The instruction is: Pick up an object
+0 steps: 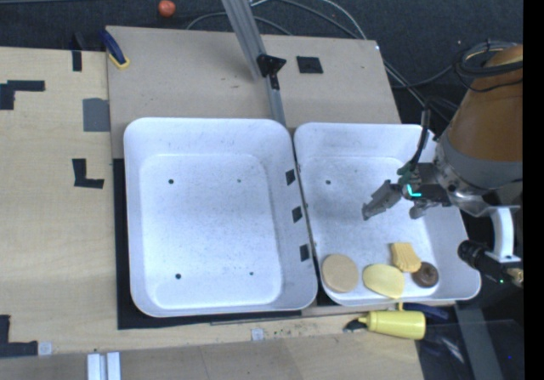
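**Gripper over the right bin, nothing in its grasp**

I take the right bin (340, 144) as my landmark and work from the near edge of the bench outward. Just outside the bin's near rim, on the bench, lies a yellow tool with a black tip (393, 323), pointing left. Inside the bin, along its near wall, I see four pieces in a row: a round tan disc (340, 272) at the left, a pale yellow oval (384, 280) beside it, a small orange-yellow block (405, 257) just behind the oval, and a dark brown round piece (425, 275) at the right end, close to the block.

Farther in, above the bin's middle and toward its right wall, hangs the gripper (393, 200). Its fingers stand apart, one dark finger (377, 201) reaching left over bare bin floor (nothing sits between them). It is well clear of the row of pieces. The grey arm with its orange band (493, 106) comes in over the bin's right rim.

Touching the bin's left rim is the left bin (208, 127). Beyond the bin's far rim, a slanted metal bar (242, 17) crosses the bench.
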You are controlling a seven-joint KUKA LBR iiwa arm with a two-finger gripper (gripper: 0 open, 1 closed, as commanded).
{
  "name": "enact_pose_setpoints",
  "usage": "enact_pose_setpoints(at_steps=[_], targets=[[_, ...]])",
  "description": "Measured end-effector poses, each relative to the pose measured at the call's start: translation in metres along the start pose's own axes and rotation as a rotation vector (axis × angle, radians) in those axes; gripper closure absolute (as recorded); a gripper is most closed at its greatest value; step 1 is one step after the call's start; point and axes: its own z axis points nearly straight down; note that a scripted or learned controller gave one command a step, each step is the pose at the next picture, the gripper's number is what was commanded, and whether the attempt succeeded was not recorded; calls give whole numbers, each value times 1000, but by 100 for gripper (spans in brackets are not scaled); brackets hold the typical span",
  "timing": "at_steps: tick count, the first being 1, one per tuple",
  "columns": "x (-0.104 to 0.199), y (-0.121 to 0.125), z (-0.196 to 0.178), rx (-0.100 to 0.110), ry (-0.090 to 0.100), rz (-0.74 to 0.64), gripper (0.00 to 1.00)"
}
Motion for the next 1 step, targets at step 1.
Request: enact_pose_setpoints(at_steps=[1], targets=[[0,0,0,0,0,0,0]])
